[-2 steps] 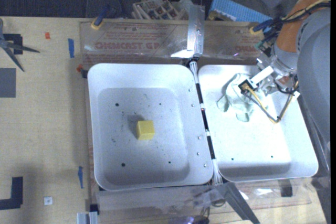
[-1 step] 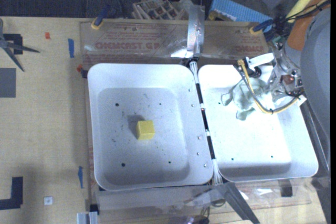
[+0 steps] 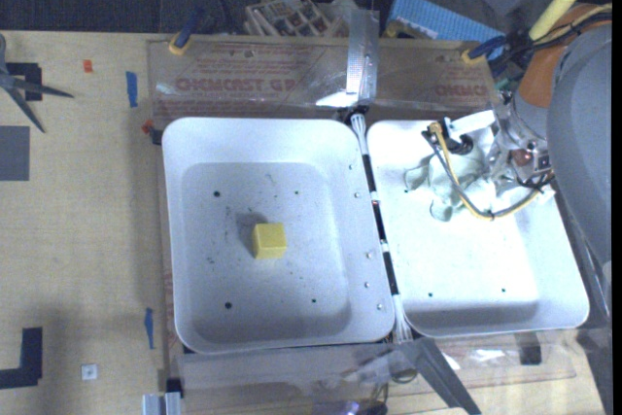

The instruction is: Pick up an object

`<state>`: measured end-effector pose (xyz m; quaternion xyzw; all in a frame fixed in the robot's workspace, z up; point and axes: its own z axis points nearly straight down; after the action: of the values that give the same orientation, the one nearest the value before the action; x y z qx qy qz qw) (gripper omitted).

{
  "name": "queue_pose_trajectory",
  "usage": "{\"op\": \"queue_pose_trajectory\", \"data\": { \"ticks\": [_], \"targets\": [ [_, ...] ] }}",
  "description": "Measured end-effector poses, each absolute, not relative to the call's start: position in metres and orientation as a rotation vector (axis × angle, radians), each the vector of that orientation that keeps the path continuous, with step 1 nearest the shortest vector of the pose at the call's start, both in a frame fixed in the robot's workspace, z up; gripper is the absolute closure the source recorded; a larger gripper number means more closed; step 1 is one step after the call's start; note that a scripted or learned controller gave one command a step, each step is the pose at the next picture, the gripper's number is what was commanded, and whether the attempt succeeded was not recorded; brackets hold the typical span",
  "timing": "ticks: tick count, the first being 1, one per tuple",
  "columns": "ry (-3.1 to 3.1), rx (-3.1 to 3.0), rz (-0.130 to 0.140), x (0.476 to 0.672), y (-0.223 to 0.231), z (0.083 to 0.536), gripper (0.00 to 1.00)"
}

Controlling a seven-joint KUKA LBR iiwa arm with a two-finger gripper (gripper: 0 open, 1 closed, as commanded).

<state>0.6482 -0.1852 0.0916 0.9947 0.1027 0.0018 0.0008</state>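
Far left: pale wooden bench, smooth and flat, bearing a dark grey square patch, strips of blue tape and a small red mark; plenty of bare surface there.

Next: left bin, shallow, white plastic, rounded corners, scuffed and speckled floor; yellow block, small and cube-like, resting near the middle of that floor, slightly toward the near side, apart from all four walls, open room all round it.

Behind both bins: clear plastic sheet held by clamps, with reddish lettering across it, too blurred to read.

Between the bins: raised rims running side by side, touching or nearly so, dotted with small holes.

Right bin, same white plastic, floor cleaner; gripper hanging low over its far half, well apart from the yellow block, looped with a yellow cable; fingers pale against the white floor, so cannot tell whether spread or pressed together; nothing seen between them.

Far right: grey arm, bulky and rounded, with an orange band, crowding that bin's right edge.
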Motion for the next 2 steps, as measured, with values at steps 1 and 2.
{"op": "queue_pose_trajectory", "data": {
  "ticks": [1,2],
  "targets": [
    [0.334,3.125,-0.002,0.652,-0.206,0.170,1.00],
    [0.317,3.129,0.007,0.590,-0.208,0.095,1.00]
  ]
}}
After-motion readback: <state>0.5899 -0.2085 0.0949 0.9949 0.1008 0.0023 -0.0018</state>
